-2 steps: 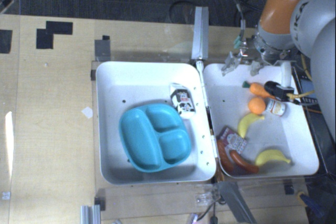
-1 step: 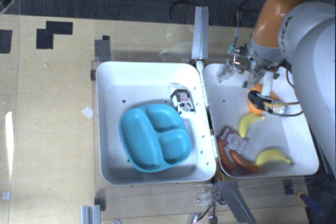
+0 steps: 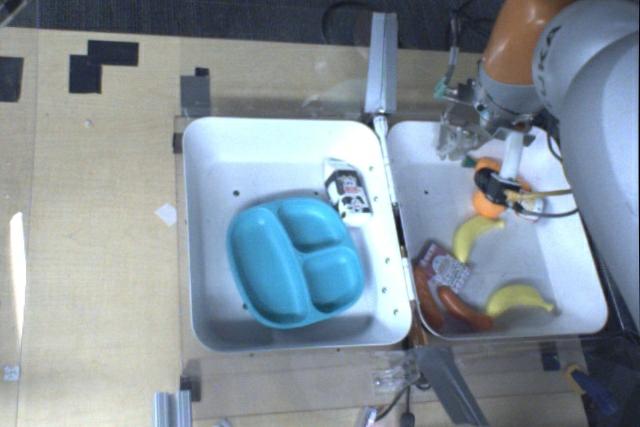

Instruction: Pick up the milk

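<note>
Two white bins sit side by side on a wooden bench. Milk carton lies against the left bin's right wall, beside a blue divided plate. Over the right bin's far edge hangs the gripper, carrying nothing, likely positioned before reaching across.

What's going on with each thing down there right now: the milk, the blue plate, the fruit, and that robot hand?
Milk carton: lying in the left bin against its right wall, untouched.
Blue divided plate: flat in the left bin, nothing in its compartments.
Two bananas: lying loose in the right bin.
Orange: resting in the right bin, partly hidden by cables.
Gripper: over the right bin's far corner, away from the milk carton.
</note>
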Action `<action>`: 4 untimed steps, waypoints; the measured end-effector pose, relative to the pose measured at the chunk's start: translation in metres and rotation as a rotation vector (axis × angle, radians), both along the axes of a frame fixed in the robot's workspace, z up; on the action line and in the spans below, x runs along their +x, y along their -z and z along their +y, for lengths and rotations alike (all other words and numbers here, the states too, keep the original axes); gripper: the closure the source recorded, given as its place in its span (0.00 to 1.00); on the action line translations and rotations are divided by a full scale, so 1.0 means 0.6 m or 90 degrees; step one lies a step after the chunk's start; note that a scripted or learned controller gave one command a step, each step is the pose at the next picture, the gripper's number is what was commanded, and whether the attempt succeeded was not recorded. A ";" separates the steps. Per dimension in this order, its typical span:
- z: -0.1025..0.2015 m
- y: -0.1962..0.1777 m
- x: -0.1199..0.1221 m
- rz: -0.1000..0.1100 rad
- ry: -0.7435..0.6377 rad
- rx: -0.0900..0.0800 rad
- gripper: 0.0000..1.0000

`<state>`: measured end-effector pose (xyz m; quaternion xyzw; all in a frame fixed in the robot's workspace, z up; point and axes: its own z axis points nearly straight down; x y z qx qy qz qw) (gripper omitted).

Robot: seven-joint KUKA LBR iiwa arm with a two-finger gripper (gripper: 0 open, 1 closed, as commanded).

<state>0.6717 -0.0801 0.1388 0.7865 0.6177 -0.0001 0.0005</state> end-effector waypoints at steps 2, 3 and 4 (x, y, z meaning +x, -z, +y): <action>0.288 -0.083 -0.185 0.002 -0.078 0.001 1.00; 0.424 -0.114 -0.257 0.001 -0.055 0.001 1.00; 0.526 -0.098 -0.306 0.002 -0.229 0.001 1.00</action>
